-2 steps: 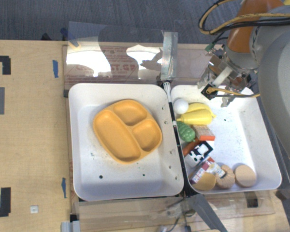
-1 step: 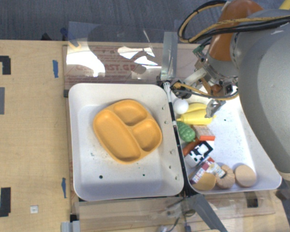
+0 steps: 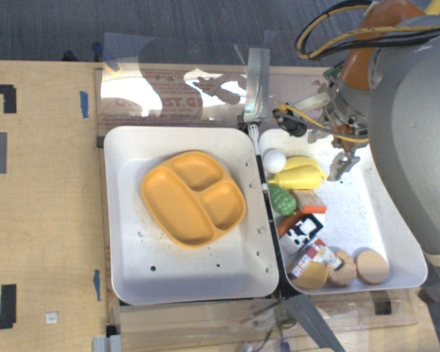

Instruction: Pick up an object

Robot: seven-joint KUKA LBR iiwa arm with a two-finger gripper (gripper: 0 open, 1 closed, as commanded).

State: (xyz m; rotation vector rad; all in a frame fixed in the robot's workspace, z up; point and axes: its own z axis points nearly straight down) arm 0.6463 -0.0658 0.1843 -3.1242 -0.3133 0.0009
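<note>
My gripper (image 3: pixel 342 164) hangs over the back part of the right bin (image 3: pixel 367 218), just right of a yellow toy food piece (image 3: pixel 299 174), with nothing visibly in it. A white egg (image 3: pixel 274 160) lies left of the yellow piece, at the bin's left wall. Below them sit a green bumpy toy (image 3: pixel 282 200), an orange item (image 3: pixel 293 218) and a black-and-white box (image 3: pixel 306 230). At the front lie a red-and-white packet (image 3: pixel 313 255) and three tan bread-like pieces (image 3: pixel 372 265).
The left bin (image 3: pixel 132 255) holds an orange divided plate (image 3: pixel 193 198). A metal divider post (image 3: pixel 256 86) stands at the back between the bins. The grey arm (image 3: pixel 414 123) covers the right bin's right side. Yellow and black cables (image 3: pixel 330 28) loop above the wrist.
</note>
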